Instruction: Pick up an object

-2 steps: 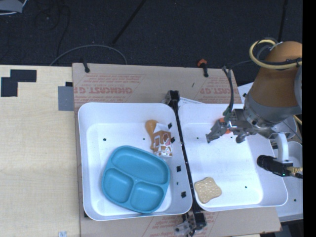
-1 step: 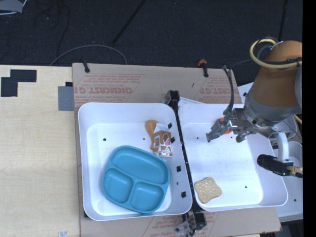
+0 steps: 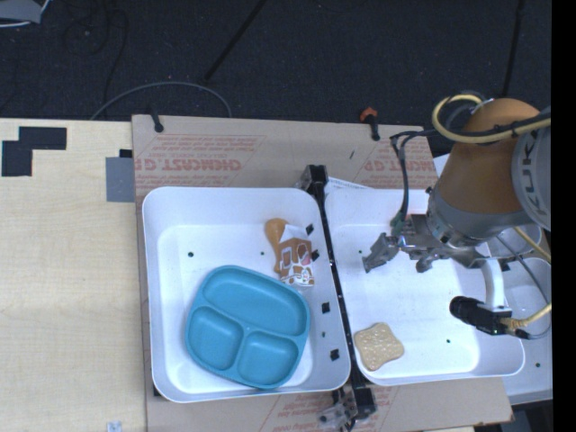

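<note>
Camera view looks down on two white bins, and the nearest loose thing to the pincer is a tan toast-shaped piece [image 3: 378, 346], lying flat in the right bin [image 3: 450, 358] below the pincer and just toward the divider, near that bin's front left corner, well apart from the fingers. The pincer [image 3: 379, 254] hangs over the right bin's left half with nothing between its fingers — whether they are spread or closed I cannot tell from this slant. Behind it, to its right, rises the grey arm with its orange band [image 3: 490, 165], wrapped with cables. Across the black divider [image 3: 328, 277], left of the pincer, the left bin [image 3: 166, 241] holds a small printed packet [image 3: 296, 264] touching a brown piece [image 3: 275, 232] just behind it, both close to the divider. Farther left and lower lies a blue three-compartment tray [image 3: 247, 326], flat on the bin floor — its upper right edge lies just below the packet.
</note>
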Motion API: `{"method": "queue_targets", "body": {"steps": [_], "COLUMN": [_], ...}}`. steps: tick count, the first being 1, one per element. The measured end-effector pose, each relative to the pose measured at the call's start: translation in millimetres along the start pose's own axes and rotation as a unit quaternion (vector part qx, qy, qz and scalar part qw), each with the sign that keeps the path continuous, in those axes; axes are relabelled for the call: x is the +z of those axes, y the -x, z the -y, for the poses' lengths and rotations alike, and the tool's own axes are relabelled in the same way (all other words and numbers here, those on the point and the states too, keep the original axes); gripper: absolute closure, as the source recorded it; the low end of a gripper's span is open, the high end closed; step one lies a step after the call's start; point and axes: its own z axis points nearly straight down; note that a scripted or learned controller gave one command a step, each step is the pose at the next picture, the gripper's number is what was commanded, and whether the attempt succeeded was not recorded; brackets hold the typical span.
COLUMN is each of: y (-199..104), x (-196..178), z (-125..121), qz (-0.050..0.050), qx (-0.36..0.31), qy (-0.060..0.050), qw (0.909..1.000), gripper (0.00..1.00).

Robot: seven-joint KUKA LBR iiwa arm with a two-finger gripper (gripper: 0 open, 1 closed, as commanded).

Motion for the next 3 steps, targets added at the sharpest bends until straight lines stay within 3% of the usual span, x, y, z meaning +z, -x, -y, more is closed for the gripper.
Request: {"method": "queue_targets", "body": {"steps": [2, 3], "y": [6.3, 8.5], "x": [112.7, 100.0], "z": [7.7, 7.3], "qz": [0.0, 0.0], "qx": [0.001, 0.004], "qy": [-0.001, 0.0], "qw": [1.0, 1.0], "gripper": [0.0, 1.0]}}
